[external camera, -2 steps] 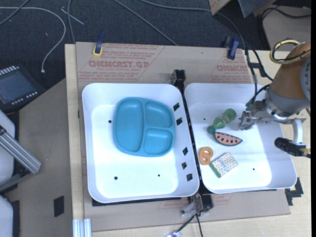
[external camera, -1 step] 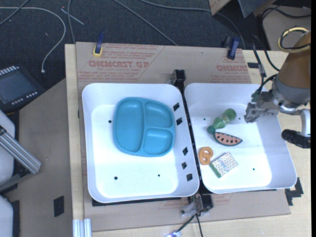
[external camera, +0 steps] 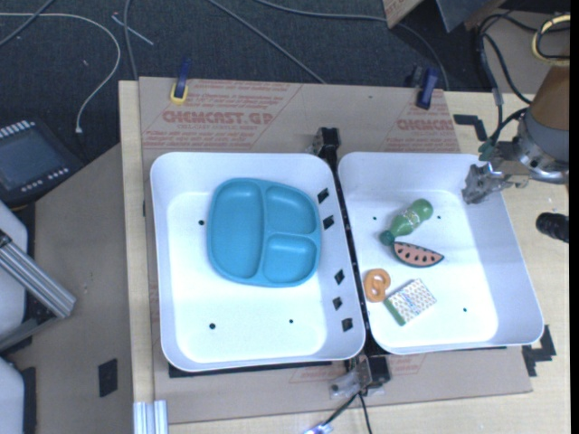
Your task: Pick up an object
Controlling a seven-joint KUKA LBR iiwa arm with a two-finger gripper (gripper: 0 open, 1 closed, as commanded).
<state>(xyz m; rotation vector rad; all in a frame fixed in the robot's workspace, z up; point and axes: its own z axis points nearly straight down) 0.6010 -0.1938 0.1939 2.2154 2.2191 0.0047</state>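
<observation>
Toys, four of them, lie in the right bin (external camera: 507, 269): one glossy green bottle (external camera: 407, 221), one flat watermelon slice (external camera: 418, 256), one orange pretzel (external camera: 376, 284), one checked packet (external camera: 410, 300). Left bin (external camera: 181, 242) holds one smooth blue divided plate (external camera: 264, 231). Gripper (external camera: 478, 184) hangs over the right bin's far corner.

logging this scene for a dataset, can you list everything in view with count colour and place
bins: 2, white, side by side on the bench
divided plate: 1, blue, in the left bin
bottle-shaped toy: 1, green, right bin, upper middle
watermelon slice toy: 1, red with green rind, right bin, just below the bottle-shaped toy
pretzel toy: 1, orange, right bin, near its left wall
packet: 1, green and white, right bin, beside the pretzel toy
clamps: 2, blue, on the board's far edge
gripper: 1, grey, over the right bin's upper right corner
</observation>
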